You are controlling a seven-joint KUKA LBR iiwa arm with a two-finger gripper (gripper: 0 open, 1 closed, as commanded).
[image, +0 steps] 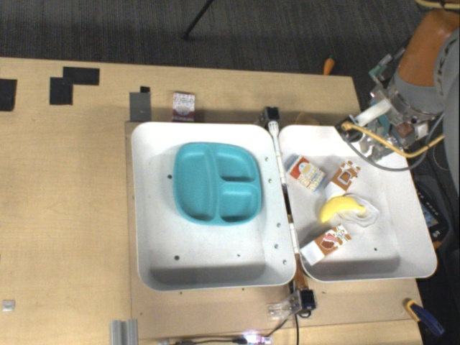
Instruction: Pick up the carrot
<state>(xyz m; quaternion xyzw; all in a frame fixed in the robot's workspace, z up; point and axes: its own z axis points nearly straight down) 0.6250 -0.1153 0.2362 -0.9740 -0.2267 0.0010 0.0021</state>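
Counting from the left, I see two white bins: the left bin (147, 214) carries one teal divided plate (217, 182), and the right bin (402, 221) carries five loose things. Three are small printed packets: one near the divider (307, 173), one brown one (348, 175), and one at the near edge (327, 241). The other two are a yellow curved piece (339, 208) and a clear wrapper (365, 214) touching it.

My gripper (365, 136) hangs over the right bin's far right corner, tangled in cables. I cannot tell whether it is open or closed, or whether it has anything.

I cannot make out the carrot with certainty. A small orange sliver (328, 66) sits at the bench's far edge, well apart from my gripper, too small to identify.
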